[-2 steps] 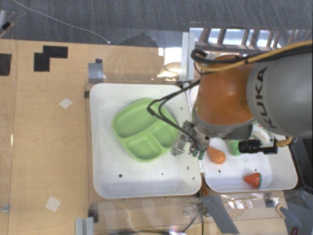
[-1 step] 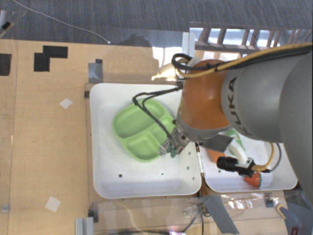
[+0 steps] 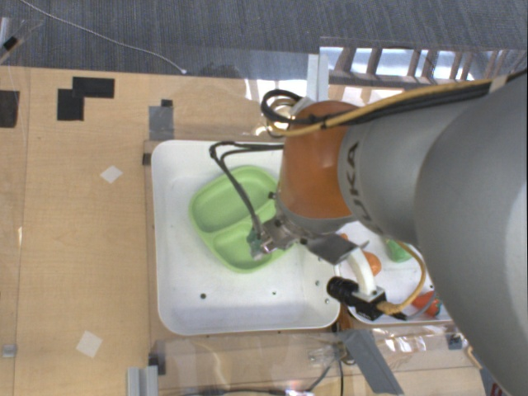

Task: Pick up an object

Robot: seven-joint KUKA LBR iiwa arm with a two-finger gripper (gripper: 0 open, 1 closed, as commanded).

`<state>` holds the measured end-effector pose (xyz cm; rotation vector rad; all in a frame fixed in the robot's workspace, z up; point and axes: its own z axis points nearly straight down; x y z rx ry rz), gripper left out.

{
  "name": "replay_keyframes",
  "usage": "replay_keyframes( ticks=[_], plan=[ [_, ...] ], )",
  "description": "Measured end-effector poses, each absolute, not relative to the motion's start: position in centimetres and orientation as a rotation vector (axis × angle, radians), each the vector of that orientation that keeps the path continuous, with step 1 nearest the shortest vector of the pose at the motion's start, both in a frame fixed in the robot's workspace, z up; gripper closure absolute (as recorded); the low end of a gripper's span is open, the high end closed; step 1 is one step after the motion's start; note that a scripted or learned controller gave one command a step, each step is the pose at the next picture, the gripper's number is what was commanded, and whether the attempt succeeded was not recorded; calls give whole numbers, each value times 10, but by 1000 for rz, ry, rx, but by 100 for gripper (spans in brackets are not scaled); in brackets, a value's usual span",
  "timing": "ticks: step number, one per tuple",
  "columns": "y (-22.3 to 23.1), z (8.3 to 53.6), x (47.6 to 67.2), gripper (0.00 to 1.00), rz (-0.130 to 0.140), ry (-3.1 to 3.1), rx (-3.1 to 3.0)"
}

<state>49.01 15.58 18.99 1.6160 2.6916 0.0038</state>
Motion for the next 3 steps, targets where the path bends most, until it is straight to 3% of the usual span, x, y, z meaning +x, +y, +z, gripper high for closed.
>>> replay_keyframes(
  ticks=[1, 2, 3],
  plan=[
    [206, 170, 486, 100, 2, 2530, 1863],
    [227, 184, 522, 100, 3, 2109, 2327],
    [235, 164, 495, 100, -2, 1301, 2861]
  ],
)
